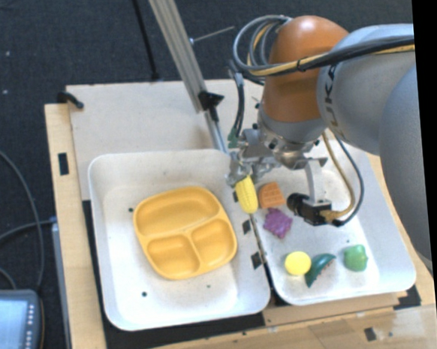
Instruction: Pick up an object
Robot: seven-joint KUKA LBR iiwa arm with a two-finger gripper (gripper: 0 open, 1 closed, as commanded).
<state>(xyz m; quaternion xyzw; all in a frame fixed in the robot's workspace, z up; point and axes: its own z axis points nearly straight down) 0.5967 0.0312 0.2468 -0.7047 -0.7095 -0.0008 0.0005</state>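
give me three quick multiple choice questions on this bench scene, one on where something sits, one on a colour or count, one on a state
1. Where does the yellow divided tray lie?
A. in the left bin
B. in the right bin
C. on the floor

2. What colour is the bumpy grape-like piece?
A. red
B. purple
C. white

3. How does the corn cob stand?
A. flat in the tray
B. under the green piece
C. on end right below the gripper, by the edge between the bins

Answers:
1 A, the tray rests on the floor of the left bin.
2 B, it is purple, beside the orange piece.
3 C, the cob hangs or stands upright at the gripper's tip.
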